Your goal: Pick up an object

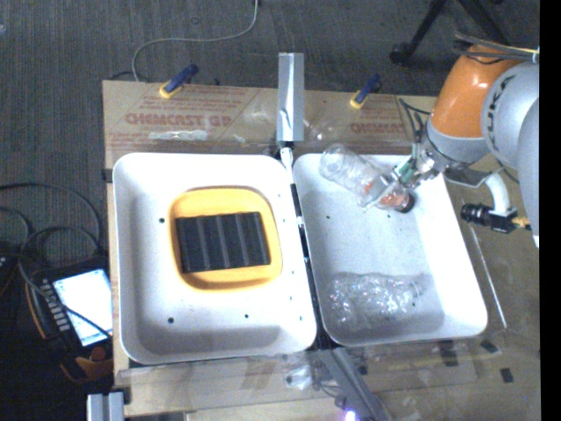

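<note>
Here we are above the bench (123, 121), two shallow white bins side by side on its brown surface. The left bin (140, 323) carries a yellow-rimmed tray with dark ribbed slats (224, 240), sitting square in the middle, a little toward the far edge. The right bin (465, 314) has the action: a clear plastic bottle (351, 172) lies tilted against the far edge near the far-left corner, its neck pointing toward the bin's right side, where an orange-red cap end (396, 201) shows. The gripper (408, 173) is right there at that neck end, reaching in over the far-right part of the bin, with the arm's orange band (465, 95) above it. It's touching or just beside the bottle's neck, but from here I cannot tell whether the fingers are closed around it or spread apart. The bottle's body rests on the bin wall. Down by the near edge of the same bin lies a crumpled piece of clear plastic (375, 293), well apart from the bottle. Two blue-and-yellow clamps (178, 81) sit on the bench's far edge.
</note>
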{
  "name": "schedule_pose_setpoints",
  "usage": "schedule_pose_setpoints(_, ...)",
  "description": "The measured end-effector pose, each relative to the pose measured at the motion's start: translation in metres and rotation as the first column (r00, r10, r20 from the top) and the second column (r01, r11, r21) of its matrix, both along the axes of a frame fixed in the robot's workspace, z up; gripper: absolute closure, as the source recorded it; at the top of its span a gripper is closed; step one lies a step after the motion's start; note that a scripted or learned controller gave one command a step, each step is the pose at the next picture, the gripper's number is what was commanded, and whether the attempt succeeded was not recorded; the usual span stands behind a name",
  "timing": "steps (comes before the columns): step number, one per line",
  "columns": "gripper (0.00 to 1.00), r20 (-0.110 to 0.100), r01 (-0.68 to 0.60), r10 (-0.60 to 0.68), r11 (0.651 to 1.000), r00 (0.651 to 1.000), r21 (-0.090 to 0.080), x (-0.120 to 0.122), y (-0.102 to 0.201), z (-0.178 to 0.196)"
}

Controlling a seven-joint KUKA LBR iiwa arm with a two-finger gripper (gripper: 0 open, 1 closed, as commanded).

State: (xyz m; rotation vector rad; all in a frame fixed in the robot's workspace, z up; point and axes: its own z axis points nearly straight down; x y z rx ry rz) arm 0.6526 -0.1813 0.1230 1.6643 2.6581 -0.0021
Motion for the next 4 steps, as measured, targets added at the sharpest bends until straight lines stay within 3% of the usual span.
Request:
schedule_pose_setpoints(1, 0.0, -0.024, 0.14, -0.14, 0.99, 0.99, -0.016, 0.011, 0.012, -0.006)
schedule_pose_setpoints(2, 0.0, -0.036, 0.086, -0.086, 0.996, 0.996, 0.012, 0.019, -0.013, -0.009)
schedule_pose_setpoints(3, 0.0, -0.026, 0.034, -0.034, 0.999, 0.999, 0.003, 0.019, -0.012, -0.009)
schedule_pose_setpoints(4, 0.0, -0.027, 0.032, -0.032, 0.999, 0.999, 0.006, 0.019, -0.014, -0.009)
